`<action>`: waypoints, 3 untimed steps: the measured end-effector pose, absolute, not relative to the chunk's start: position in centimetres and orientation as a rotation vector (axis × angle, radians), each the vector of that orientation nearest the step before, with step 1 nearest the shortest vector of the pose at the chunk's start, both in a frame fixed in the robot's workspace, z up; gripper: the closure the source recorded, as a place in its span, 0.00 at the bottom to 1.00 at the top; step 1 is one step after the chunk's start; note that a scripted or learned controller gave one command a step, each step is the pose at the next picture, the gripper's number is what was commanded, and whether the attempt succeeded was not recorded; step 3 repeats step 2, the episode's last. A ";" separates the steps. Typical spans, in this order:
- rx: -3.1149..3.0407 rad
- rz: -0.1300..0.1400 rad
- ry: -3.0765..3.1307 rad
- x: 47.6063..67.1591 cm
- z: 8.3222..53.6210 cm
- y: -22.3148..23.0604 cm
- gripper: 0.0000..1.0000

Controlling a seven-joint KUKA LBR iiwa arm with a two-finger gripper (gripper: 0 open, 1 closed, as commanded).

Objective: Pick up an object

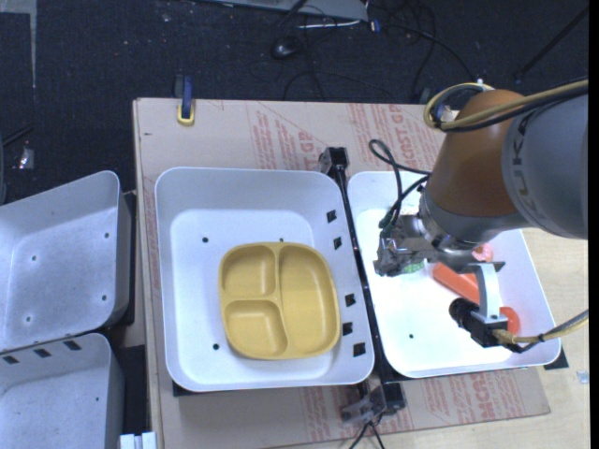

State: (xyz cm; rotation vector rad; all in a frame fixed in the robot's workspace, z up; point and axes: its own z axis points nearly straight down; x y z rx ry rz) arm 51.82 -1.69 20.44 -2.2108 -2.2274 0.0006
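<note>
Closest to the cam is the arm [479, 162], grey w/ the orange band, which reaches in from the right and hangs over the right bin [416, 340]. Its gripper [398, 253] is low over the left part of this bin, near the wall that it shares w/ the left bin [187, 213]. If the gripper is open or closed I cannot tell, the wrist hides it from my view; also I see nothing that I can say it holds.

Just beside the gripper, on its right, lies an orange-red object [456, 279], long in shape, on the bin floor. A small green thing [410, 267] shows right under the gripper, approx. touching it, but it is too small for me to say what it is.

In the left bin lies a yellow plate [279, 299] w/ three compartments, flat, about in the middle, well apart from the gripper. Both bins stand on the bench [262, 129], which has a brown cardboard top w/ red print.
</note>
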 end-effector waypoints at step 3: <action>-2.209 -0.003 -2.232 51.0 22.0 9.0 1.00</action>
